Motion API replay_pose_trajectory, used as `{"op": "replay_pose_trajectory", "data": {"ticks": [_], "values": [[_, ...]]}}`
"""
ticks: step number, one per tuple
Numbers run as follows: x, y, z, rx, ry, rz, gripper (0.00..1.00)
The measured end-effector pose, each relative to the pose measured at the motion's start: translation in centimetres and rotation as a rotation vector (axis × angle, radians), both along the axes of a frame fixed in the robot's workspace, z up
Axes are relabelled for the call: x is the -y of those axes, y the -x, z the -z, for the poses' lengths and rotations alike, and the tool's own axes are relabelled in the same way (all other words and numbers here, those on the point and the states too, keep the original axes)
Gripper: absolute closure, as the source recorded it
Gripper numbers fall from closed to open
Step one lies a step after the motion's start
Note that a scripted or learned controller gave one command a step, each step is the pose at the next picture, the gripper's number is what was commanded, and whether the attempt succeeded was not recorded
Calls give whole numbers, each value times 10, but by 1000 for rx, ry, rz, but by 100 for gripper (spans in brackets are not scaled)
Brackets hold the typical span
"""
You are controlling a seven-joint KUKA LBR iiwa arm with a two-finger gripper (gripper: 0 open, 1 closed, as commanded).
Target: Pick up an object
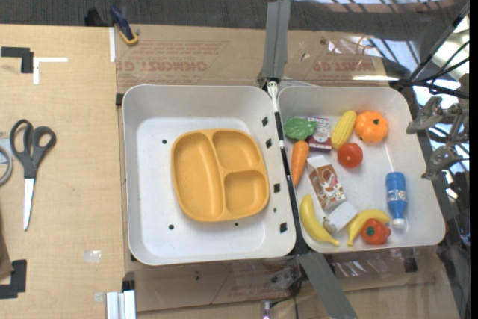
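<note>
The right bin holds several toy foods. Along its far side lie a green leafy vegetable, a small printed box, a corn cob and an orange pumpkin. A red tomato sits just below the corn. By the bin's left wall lies a carrot, and a brown carton lies in the middle. A blue bottle lies near the right wall. Toward the front are a banana, a white block, a second banana and a red pepper.
The left bin holds a yellow divided plate. Scissors lie on the wooden bench at the far left. A blue clip sits behind the left bin. Metal brackets stand along the right bin's right side.
</note>
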State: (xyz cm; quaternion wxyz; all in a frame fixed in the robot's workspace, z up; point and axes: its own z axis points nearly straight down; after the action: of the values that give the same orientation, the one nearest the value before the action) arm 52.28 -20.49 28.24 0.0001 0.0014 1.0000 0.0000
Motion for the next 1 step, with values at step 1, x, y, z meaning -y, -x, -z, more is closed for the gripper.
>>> {"op": "replay_pose_trajectory", "data": {"ticks": [1], "values": [[16,41,117,0,0,112,0]]}}
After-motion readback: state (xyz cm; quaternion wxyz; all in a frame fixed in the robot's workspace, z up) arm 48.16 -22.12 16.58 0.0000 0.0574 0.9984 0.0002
